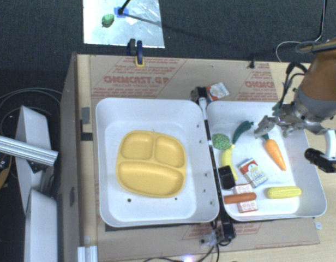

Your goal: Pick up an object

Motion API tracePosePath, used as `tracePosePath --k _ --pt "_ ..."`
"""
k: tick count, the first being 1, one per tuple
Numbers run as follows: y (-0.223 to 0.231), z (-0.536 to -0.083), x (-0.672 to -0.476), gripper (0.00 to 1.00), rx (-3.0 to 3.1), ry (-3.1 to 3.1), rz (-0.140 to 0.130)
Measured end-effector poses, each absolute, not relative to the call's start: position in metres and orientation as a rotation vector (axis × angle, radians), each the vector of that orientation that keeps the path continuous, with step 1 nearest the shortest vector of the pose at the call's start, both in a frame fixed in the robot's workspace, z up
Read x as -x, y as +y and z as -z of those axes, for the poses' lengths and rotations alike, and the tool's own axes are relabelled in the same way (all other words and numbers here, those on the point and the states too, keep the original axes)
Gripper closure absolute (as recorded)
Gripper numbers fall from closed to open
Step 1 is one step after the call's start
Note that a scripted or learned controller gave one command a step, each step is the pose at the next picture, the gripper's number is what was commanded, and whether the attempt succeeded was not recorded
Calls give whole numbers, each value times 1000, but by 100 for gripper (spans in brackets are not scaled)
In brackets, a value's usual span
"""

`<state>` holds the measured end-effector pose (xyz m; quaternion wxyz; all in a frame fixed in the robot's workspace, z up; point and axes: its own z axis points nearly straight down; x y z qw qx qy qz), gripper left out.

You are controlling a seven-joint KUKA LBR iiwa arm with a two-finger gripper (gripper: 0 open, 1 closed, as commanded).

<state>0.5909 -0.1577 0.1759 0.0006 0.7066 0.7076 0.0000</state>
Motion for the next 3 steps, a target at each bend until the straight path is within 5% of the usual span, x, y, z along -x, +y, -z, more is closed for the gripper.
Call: tracePosePath --k 1,2,3 --pt "-165 -128 -600 0 -2220 2222 0" --pt "-177 -101 -586 0 -2220 2222 0" --pt "-177 -112 -587 100 -2216 2221 -3"
